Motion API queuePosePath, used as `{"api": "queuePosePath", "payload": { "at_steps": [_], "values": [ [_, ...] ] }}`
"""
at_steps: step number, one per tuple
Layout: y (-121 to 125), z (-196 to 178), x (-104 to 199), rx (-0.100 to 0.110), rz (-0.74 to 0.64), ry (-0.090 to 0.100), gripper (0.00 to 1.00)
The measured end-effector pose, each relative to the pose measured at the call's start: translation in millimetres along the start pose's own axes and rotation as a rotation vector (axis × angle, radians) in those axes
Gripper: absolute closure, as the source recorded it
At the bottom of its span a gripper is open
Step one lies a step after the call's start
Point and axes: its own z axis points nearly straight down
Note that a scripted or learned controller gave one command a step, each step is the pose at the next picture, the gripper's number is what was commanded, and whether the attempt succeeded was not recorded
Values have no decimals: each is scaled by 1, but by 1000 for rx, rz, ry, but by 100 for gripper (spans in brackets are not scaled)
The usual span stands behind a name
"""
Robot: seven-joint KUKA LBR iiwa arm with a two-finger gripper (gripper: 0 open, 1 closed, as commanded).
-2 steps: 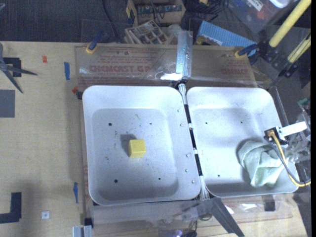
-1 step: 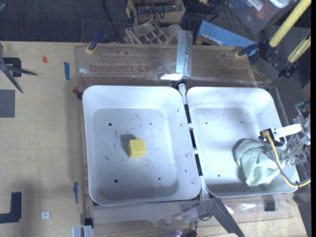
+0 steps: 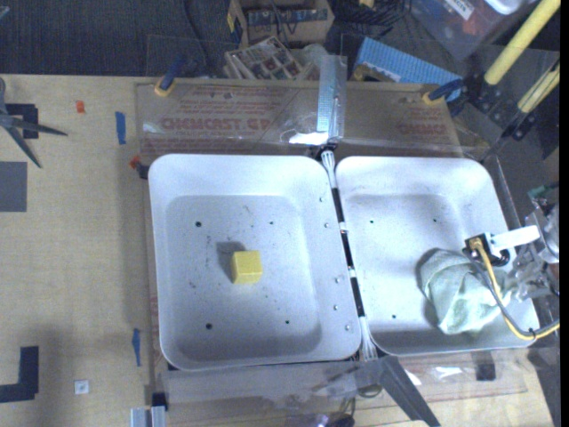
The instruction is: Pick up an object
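Observation:
A small yellow block (image 3: 247, 266) lies near the middle of the left bin (image 3: 178, 203). A crumpled pale green cloth (image 3: 452, 292) rests in the front right part of the right bin (image 3: 400, 194). My gripper (image 3: 524, 274) reaches in low at the right bin's right rim, just to the right of the cloth and close against its edge. Nothing is seen held in it.
The two white bins meet at a central divider (image 3: 342, 247). A clear plastic wall (image 3: 302, 118) stands behind them. Bare wooden bench (image 3: 62, 265) stretches to the left, with small clamps and tape marks on it.

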Motion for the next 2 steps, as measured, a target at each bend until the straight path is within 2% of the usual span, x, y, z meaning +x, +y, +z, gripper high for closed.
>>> {"api": "queuePosePath", "payload": {
  "at_steps": [1,2],
  "values": [
    [2,82,7,1,3,11,100],
    [1,-11,1,-3,1,2,100]
  ]
}}
